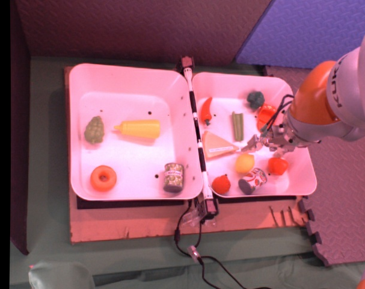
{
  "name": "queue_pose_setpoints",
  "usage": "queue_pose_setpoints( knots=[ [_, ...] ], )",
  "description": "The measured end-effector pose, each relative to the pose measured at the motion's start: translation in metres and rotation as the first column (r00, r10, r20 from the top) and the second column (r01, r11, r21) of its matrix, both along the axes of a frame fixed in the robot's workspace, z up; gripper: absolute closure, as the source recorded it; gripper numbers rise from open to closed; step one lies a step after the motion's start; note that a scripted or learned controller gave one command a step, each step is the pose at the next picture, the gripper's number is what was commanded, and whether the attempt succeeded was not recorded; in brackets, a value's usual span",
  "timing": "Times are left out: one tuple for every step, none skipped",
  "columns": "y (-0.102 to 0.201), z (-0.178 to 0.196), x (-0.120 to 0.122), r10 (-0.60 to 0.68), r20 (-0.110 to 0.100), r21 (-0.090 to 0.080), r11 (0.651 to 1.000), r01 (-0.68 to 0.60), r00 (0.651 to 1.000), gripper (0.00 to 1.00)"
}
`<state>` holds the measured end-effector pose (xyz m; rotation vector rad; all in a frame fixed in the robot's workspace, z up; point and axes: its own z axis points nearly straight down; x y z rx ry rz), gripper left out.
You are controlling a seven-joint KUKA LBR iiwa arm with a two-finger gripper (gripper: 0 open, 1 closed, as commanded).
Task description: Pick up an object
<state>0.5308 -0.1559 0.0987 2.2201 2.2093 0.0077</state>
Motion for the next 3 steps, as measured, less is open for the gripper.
queue_pose_setpoints(
  knots=[
    [-0.003, 0.016, 0.004, -0.004, 0.016, -0.007, 1.0, 0.004, 1.0, 1.0],
    [-0.014, 0.068, 0.009, 0.001, -0.001, -0.002, 1.0, -0.001, 1.0, 1.0],
    [-0.021, 0.115, 0.012, 0.001, 0.001, -0.002, 1.0, -0.001, 1.0, 1.0]
  ],
)
